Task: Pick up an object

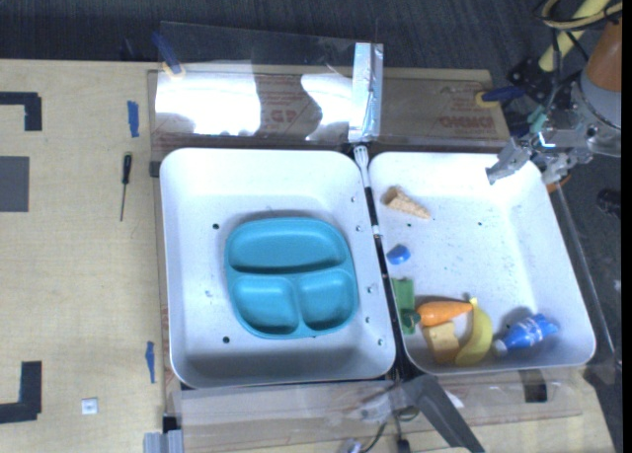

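Camera view shows the gripper [526, 160] over the right bin's [513, 234] far right corner, fingers spread and grasping nothing. Banana [478, 336], carrot [443, 312] and blue bottle [526, 333] lie along its near edge.

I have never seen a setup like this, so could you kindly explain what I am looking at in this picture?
One fixed camera looks down at a slant on a bench with two shallow white bins. The left bin holds a blue divided plate. The right bin holds toy food: an ice cream cone, a small blue piece, a carrot, a banana and a blue bottle. At the upper right, the robot arm's gripper hangs over the right bin's far corner, with nothing between its fingers.
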Controlling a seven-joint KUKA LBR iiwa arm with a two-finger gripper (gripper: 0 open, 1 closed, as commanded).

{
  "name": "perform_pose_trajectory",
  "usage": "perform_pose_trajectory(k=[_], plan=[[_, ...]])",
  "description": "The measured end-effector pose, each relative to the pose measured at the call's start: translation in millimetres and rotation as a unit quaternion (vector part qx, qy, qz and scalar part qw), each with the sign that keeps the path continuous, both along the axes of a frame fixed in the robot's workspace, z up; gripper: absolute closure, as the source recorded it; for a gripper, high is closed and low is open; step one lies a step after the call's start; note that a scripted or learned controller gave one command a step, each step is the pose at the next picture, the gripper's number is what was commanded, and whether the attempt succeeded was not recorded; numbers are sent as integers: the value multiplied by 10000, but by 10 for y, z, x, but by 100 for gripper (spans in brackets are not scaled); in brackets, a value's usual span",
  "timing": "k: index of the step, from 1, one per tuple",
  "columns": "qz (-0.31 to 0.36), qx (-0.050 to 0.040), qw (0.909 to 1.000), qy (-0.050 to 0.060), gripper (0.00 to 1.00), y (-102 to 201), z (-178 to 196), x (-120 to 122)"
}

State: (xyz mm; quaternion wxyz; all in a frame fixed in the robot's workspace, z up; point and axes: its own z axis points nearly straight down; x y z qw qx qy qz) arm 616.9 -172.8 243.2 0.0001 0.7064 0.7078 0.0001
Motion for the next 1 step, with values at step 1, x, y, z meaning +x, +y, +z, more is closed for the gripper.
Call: perform_pose_trajectory(k=[1], plan=[[141, 14, 9999, 54, 0, 298, -1461, -286]])
